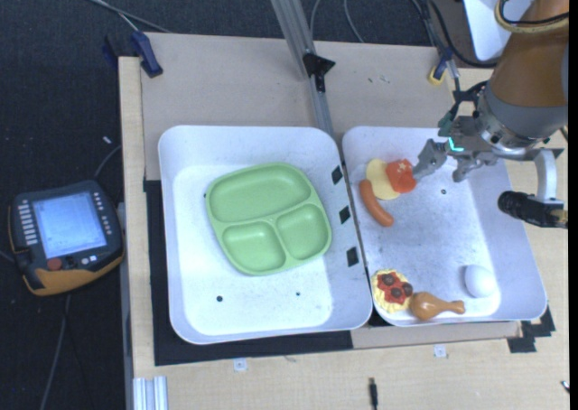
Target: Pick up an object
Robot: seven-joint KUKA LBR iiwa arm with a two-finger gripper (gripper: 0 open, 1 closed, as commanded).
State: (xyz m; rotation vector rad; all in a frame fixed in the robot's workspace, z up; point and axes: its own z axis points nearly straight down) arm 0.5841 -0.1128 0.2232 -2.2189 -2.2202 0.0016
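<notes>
Wooden tabletop point(226, 83) bears two white bins; no writing is readable. Over the right bin point(506, 246), the claw point(448, 164) hangs open, empty, beside a red-and-yellow toy point(394, 177).

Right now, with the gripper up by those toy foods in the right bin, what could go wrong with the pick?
The gripper, fingers spread, sits beside the red item, which touches a yellow piece and the sausage. Closing could catch two or push one away. This cluster lies near the bin's left wall, so a nudge may wedge it there.
</notes>
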